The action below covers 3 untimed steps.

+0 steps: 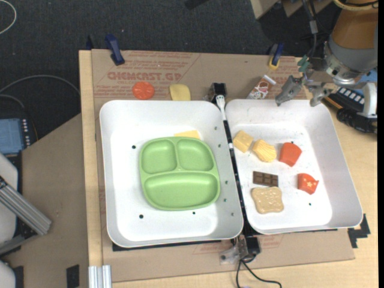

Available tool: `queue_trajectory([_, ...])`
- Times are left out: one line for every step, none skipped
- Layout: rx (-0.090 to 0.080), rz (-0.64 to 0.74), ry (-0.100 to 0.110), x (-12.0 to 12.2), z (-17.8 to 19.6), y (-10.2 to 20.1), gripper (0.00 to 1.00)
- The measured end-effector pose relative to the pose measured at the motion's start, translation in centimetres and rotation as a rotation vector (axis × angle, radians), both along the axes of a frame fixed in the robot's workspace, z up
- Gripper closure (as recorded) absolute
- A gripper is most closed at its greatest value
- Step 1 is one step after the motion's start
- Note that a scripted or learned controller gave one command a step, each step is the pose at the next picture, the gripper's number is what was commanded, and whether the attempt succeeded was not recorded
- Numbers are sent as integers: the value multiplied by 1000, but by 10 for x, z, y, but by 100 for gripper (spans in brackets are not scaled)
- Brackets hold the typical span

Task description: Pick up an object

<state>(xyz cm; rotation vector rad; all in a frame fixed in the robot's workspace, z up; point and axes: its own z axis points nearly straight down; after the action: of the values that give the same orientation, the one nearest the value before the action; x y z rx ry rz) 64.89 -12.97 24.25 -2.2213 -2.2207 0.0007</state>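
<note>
Your gripper (302, 92) hangs over the right bin's (336, 131) far rim, jaws apart, empty. The red block (290, 153) looks light, stiff; pinch its flat sides.

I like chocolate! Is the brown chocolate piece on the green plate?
No, the chocolate piece lies in the right bin, while the green plate sits in the left bin.

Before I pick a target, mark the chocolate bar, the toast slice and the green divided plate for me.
chocolate bar (265, 178): camera view, middle of its brown top.
toast slice (267, 200): camera view, centre of its tan face.
green divided plate (179, 189): camera view, floor of its large front compartment.
</note>
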Motion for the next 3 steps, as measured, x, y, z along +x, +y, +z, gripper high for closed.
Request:
queue_trajectory([-1,-6,9,-53,-59,-56,0])
queue_trajectory([2,-1,7,-63,-163,-56,0])
queue_trajectory([-2,-2,-4,-60,-147,-57,100])
